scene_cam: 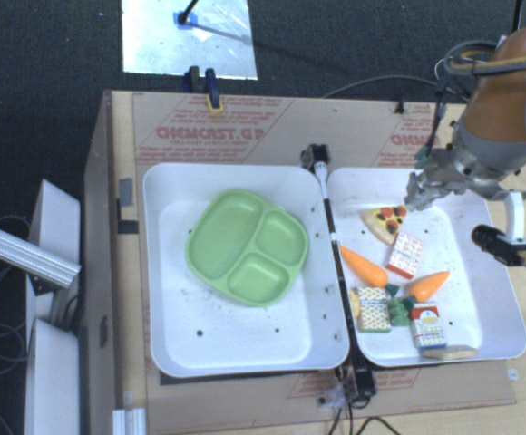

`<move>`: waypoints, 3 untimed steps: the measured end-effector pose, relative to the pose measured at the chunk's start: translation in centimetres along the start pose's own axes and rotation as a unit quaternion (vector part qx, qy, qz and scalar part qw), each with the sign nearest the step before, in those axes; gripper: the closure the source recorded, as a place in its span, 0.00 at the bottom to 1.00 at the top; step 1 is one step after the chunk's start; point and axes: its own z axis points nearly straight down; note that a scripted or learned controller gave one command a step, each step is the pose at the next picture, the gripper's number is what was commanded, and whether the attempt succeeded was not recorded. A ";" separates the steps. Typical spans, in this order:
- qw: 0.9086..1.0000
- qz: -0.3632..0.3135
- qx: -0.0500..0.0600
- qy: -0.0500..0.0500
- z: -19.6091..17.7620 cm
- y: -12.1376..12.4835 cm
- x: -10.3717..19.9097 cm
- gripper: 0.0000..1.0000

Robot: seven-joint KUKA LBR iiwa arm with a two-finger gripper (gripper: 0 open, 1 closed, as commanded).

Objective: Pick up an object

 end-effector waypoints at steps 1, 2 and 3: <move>1.000 0.000 0.002 0.000 0.2 -0.1 0.0 0.00; 1.000 0.001 -0.001 -0.001 13.2 5.1 -3.4 0.00; 1.000 -0.001 0.000 0.000 13.2 6.7 -3.9 0.00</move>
